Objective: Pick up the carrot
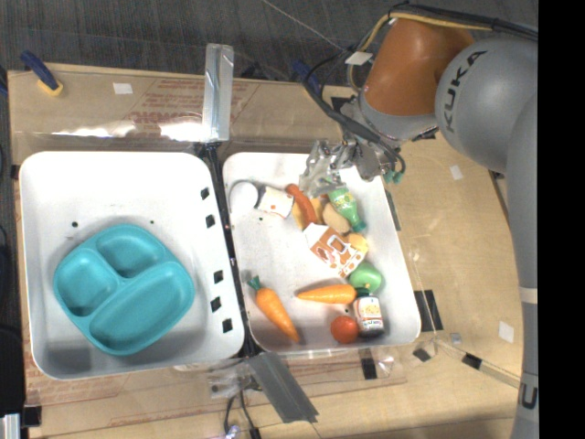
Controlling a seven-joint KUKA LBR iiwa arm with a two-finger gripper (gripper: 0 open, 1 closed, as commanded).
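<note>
While the arm (pixel 475 80) reaches in from the right, its hand (pixel 327 165) hangs over the far edge of the right bin (pixel 239 245), above a heap of toy food; whether it is open or closed cannot be told. One carrot (pixel 272 307) lies near that bin's left wall, a second carrot (pixel 326 293) just beside it toward the right. The left bin (pixel 37 245) holds a teal divided plate (pixel 123 286).
</note>
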